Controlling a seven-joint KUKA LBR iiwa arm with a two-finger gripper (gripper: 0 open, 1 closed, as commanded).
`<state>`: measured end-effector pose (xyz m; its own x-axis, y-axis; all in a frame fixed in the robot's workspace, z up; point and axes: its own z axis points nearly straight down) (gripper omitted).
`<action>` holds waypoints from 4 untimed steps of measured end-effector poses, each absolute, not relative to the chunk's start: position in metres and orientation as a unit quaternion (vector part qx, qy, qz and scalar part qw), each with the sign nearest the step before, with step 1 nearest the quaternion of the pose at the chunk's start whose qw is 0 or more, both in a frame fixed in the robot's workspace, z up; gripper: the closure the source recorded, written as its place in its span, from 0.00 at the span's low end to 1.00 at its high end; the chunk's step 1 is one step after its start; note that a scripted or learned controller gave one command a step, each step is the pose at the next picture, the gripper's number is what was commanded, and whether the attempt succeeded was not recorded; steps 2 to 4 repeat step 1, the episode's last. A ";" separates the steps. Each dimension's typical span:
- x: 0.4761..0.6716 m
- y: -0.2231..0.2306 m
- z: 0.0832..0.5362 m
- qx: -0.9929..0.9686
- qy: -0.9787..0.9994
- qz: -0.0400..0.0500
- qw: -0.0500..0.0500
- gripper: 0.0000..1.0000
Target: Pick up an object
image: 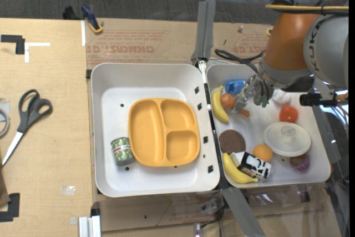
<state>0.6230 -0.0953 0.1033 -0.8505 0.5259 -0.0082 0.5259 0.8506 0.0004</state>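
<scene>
The arm reaches in from the right and its pincer (250, 98) is lowered into the upper part of the right bin (319, 175); whether it is spread or pressed together cannot be told, as the tips blur against the objects beneath, and nothing is seen gripped. Candidate objects lie close by: an orange-red round fruit (227, 100) just beside the tips, resting against a yellow banana (218, 108) along the bin's left wall, and a blue item (235, 86) just behind. Further off in the same bin are a red ball (288, 114), a white lidded bowl (287, 138), a brown disc (232, 141), a small orange (263, 152), a second banana (236, 170) and a black-and-white toy (255, 165). The left bin (105, 119) holds a yellow divided plate (164, 131) and a green can (121, 150). Judged step: the approach or descent onto the cluster at the upper left of the right bin, with no grasp confirmed. The next move would call for centring on one object only, as the fruit, banana and blue item crowd together, then closing and lifting straight up clear of the bin wall.
</scene>
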 end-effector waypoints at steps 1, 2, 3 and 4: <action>0.652 -0.056 0.193 0.305 0.952 0.000 0.002 1.00; 0.652 -0.056 0.193 0.305 0.952 0.000 0.002 1.00; 0.652 -0.056 0.193 0.305 0.952 0.000 0.002 1.00; 0.652 -0.056 0.193 0.305 0.952 0.000 0.002 1.00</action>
